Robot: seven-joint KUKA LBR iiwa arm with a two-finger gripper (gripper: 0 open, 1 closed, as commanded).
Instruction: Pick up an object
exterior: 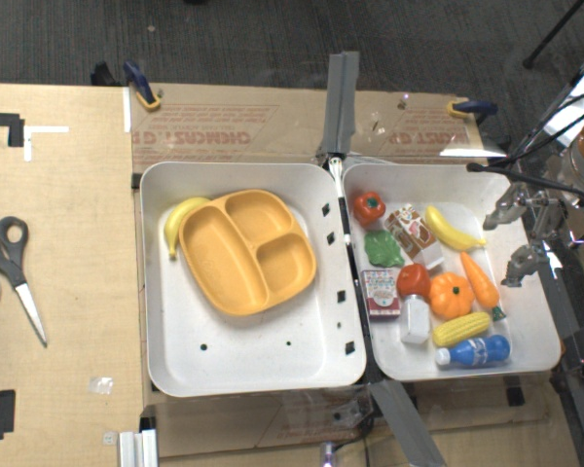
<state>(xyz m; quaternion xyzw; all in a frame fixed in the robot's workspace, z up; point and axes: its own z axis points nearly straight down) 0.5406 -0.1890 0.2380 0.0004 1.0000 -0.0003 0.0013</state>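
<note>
— Tool [522, 233] hangs over the right rim of the right white bin [540, 358]; whether it is spread or closed, I cannot tell. What should it go for?

— The orange plastic carrot [480, 280], nearest it — come straight down, clear of the yellow toy banana [452, 231].

— Any writing?

— Mirrored print on the cardboard at the far side of the bench [58, 261] — illegible.

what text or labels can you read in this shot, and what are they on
Cardboard sheet behind the bins: red print, upside down from this view, too blurred to quote.
Small red box in the right bin: label too small to read.
Blue bottle: label too small to read.
Nothing else bears text.
</note>
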